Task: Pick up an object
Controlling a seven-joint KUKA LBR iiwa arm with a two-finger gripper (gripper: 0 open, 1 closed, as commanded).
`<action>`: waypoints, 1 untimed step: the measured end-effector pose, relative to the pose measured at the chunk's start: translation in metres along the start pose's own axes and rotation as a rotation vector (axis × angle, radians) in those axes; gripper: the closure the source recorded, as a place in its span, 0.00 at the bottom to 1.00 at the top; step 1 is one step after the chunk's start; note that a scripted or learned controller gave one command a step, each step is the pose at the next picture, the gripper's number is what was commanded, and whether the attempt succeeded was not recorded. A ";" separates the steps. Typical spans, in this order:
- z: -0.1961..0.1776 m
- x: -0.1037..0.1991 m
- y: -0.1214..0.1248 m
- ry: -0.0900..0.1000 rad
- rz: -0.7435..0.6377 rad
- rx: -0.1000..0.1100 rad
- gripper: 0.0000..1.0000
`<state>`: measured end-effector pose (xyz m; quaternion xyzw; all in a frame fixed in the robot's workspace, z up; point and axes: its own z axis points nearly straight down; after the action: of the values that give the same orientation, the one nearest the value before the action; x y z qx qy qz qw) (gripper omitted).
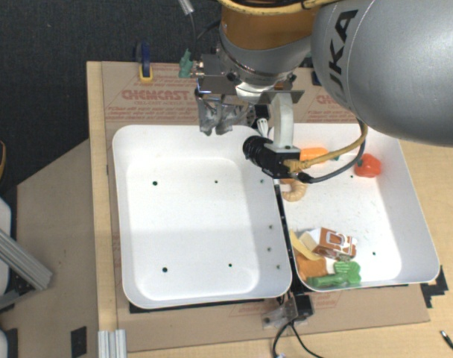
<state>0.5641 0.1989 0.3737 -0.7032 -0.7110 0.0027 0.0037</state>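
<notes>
Gripper [215, 123] up over far edge of left bin [130, 200], near its back-right corner — grey fingers pointing down, can't tell if open or shut, nothing seen between them. Arm [390, 51] in from right, orange band [275, 10] above wrist, big grey link across top-right of view. Black cable fitting [265, 155] hanging at divider betw. bins, just above tan ring-shaped item [293, 192]. Objs all in right bin [413, 222]: orange piece [314, 154] nr far wall, red-orange obj [368, 165] to its right, cluster at near-left corner — brown/white packet [336, 242], yellow/tan flat pieces [307, 253], green obj [338, 274] against near rim. Bins on cardboard sheet [107, 110] w/ red print.
</notes>
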 end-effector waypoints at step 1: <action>0.070 -0.029 -0.050 -0.004 0.013 0.003 1.00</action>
<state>0.5139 0.1700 0.3046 -0.7078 -0.7064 0.0052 0.0032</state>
